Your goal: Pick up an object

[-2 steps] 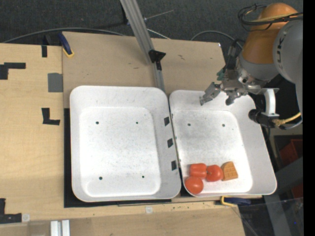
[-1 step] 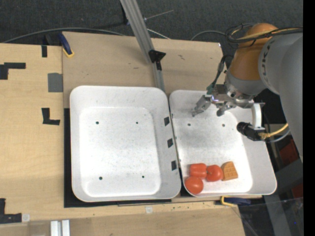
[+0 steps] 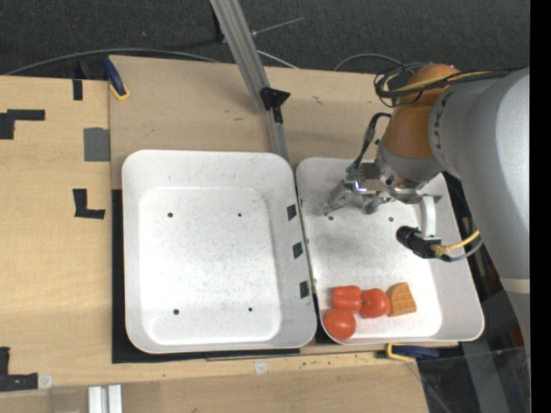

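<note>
Four small things lie bunched in the right bin [image 3: 456,317], all in its near corner: three red tomatoes, one [image 3: 347,297] at the left of the row, one [image 3: 374,303] beside it and touching it, one [image 3: 339,323] just in front of the first against the bin's near rim, and an orange waffle-like block [image 3: 401,299] touching the middle tomato on its far side from the first. The left bin [image 3: 138,231] stands just beside the right bin, sharing the middle edge.

The end effector [image 3: 349,198] hangs over the far half of the right bin, well apart from the bunch, with the grey arm [image 3: 482,144] and its orange band [image 3: 409,132] reaching in above that bin's far edge. Nothing sits between its fingers; whether they are spread or closed cannot be told, since they are dark, small and seen at a slant.

By the look of it, the step in hand is the approach: no object is held and none is touched. The next move probably calls for travelling along the right bin toward its near corner, settling on one piece and coming down over it. The crowding is the difficulty; the waffle block at the end of the row, or the front tomato, seems to offer the freest sides for fingers to enter.
</note>
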Robot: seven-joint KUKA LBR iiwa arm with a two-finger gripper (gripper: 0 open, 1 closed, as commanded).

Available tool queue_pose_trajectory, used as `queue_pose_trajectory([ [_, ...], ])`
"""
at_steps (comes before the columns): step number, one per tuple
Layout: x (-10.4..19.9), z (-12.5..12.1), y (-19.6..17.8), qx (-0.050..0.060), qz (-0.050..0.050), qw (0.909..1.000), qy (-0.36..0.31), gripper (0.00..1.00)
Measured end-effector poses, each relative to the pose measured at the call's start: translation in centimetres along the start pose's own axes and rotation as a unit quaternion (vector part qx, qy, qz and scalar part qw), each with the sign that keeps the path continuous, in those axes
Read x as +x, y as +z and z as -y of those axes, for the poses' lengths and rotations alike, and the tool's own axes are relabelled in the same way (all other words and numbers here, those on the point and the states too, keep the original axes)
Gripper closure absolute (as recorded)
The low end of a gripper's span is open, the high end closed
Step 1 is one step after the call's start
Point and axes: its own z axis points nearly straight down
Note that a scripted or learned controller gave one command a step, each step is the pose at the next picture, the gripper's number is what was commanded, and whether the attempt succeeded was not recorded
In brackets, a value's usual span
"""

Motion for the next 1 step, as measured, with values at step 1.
queue_pose_trajectory([
  [1, 0.05, -0.14, -1.40, -0.003, 0.000, 1.0000, 0.000, 1.00],
])
